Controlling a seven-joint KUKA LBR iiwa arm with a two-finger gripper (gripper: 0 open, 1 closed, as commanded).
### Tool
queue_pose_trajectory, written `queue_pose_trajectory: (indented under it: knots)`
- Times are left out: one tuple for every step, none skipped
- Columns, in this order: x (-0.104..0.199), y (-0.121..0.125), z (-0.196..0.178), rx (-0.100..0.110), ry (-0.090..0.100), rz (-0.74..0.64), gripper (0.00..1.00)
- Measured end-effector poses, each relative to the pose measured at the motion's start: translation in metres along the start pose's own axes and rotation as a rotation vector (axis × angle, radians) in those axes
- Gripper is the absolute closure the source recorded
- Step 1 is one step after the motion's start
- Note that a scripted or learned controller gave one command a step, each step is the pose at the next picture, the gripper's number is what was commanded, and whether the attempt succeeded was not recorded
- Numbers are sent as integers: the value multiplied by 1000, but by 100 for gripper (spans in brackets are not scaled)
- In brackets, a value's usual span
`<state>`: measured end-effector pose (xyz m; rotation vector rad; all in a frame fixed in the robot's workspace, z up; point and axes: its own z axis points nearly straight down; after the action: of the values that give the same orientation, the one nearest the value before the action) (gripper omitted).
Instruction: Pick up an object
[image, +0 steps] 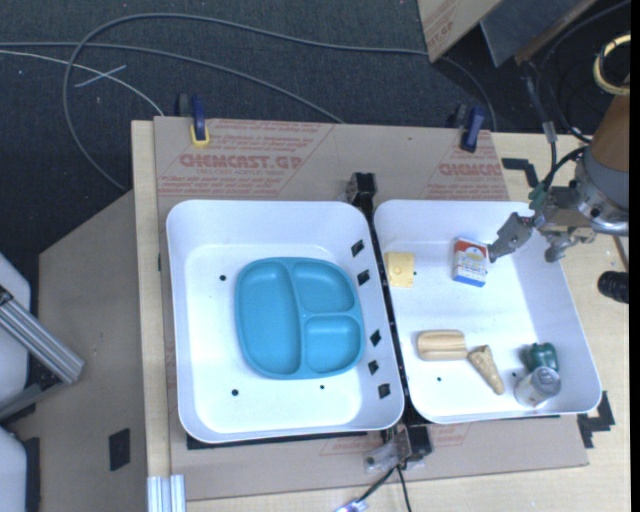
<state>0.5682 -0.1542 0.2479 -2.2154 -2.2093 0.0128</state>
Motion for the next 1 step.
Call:
queue_pose_trajectory:
  knots:
    - [1,2,-8,-14,-2,-3,0]
